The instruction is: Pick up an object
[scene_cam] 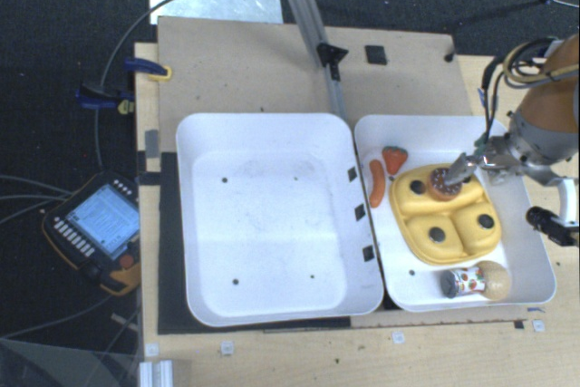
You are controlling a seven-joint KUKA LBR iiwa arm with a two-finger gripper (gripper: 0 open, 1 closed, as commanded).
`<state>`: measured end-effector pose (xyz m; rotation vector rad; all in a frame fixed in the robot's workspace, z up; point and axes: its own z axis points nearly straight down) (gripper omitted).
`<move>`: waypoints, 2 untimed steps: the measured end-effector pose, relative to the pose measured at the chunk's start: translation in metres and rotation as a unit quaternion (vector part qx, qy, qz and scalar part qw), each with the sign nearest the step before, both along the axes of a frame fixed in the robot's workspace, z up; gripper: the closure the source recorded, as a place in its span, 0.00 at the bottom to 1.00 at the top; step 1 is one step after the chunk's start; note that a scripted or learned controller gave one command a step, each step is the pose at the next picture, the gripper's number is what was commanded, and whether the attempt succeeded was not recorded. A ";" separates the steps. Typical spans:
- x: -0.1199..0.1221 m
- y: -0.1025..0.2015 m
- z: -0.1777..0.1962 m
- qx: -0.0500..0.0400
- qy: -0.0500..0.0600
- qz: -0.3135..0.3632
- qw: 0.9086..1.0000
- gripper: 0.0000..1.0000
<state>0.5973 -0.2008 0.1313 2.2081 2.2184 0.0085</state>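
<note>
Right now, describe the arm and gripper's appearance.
The arm is grey metal with an orange band above the wrist; dark cables loop beside that band. The gripper is slim, pale metal, tapering toward its tip.

No legible text anywhere — the small can's (460, 283) label too blurred to read.

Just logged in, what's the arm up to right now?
The gripper is down in the right bin, its tip over a small brown ring-shaped piece sitting on the yellow four-hollow tray. Nothing is visibly lifted yet. Beside the tray lie an orange carrot-like piece and a red strawberry-like toy; a small can and a beige rounded object sit near the bin's front edge. The left bin sits alongside.
</note>
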 end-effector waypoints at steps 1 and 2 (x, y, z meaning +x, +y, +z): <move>0.000 0.000 -0.005 0.000 0.000 0.000 1.000 0.00; 0.002 0.002 0.007 0.003 -0.001 0.001 1.000 1.00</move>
